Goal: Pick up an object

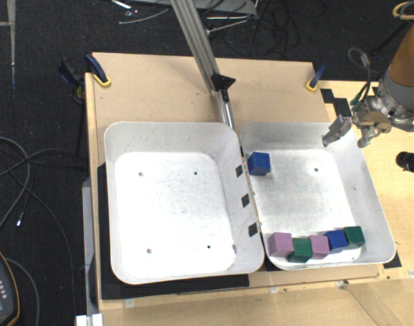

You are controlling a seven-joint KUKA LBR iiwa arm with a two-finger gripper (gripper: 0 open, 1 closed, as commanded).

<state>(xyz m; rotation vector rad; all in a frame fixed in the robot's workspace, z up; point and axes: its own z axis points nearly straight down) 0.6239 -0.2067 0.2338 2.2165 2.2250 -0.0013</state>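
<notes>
Closest to my camera, along the near wall of the right bin (370,202), I count five small blocks packed in a row: a purple block (281,244) at the left end, then a green block (302,249), a second purple block (319,245), a blue block (337,239) and a dark green block (354,236) at the right end. Each one touches its neighbour, and the row climbs slightly toward the right as it follows the bin's curved rim.

Farther back in the same bin, a lone blue cube (259,163) sits hard against the left wall, well apart from the row of five and just beside the seam where the two bins meet.

At the right bin's far right corner I see the gripper (349,132), hanging off the grey arm (402,60) with its orange band. Its two fingers are spread apart, one pointing down-left over the bin's corner and the other angled down beside it, with clear space between them. Nothing sits between the fingers, and from this angle I cannot tell whether the tips touch the rim or hover above it. All six blocks lie well away from the hand.

To the left, the left bin (118,182) shows a speckled white floor. A metal pole (196,36) slants in from the top of my view, ending near the bins' shared far edge. Both bins rest on the wooden bench (166,87).
</notes>
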